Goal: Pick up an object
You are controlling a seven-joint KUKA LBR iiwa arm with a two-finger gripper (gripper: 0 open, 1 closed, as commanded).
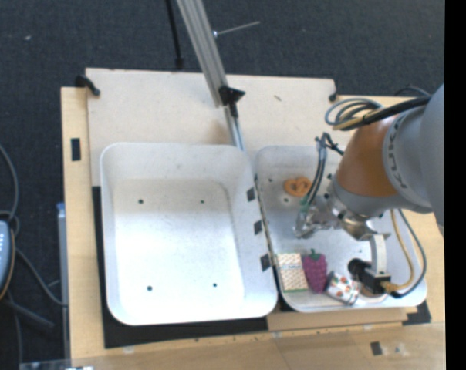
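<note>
Gripper (310, 223) is hanging low inside the right bin (273, 160), just far of a purple strawberry-shaped toy (315, 271) and a checkered pack (291, 271); how it is set I cannot tell. An orange ring (297, 185) is lying farther back, and a red-and-white cup (341, 287) is lying at the near wall. Nothing is looking lifted yet, so the pick is seeming still ahead. The left bin (109, 206) is sitting beside it.

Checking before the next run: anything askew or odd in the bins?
Nothing damaged or spilled. The right bin holds an orange ring near its far end, and a patterned box, magenta berry-like toy and red-spotted item bunched at the near edge.
</note>
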